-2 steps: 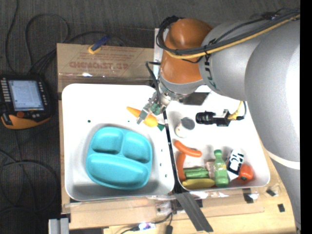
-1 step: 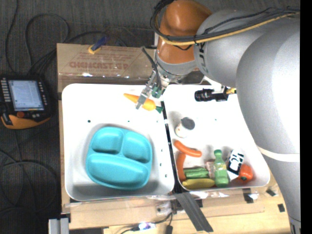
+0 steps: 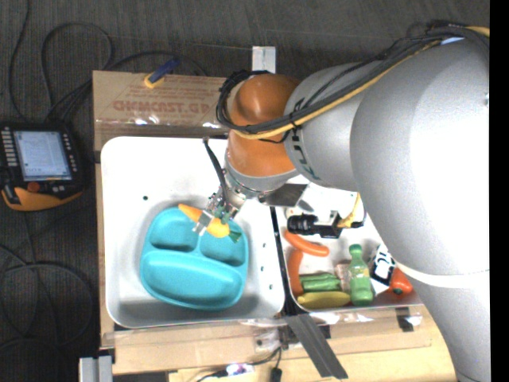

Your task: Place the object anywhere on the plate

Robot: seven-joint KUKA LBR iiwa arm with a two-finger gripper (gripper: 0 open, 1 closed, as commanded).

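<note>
Camera view: gripper hovering over blue plate w/ yellow-orange object lying at plate's upper edge under it, grip state unclear, so placement is looking nearly done, pending release/retreat.

The fingers pinch a yellow-orange toy over the blue plate.

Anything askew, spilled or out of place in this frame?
Nothing stands out. The blue plate sits flat in the left bin, a yellow-orange toy lies at the plate's top edge under the gripper, and the other toys stay in the right bin.
</note>
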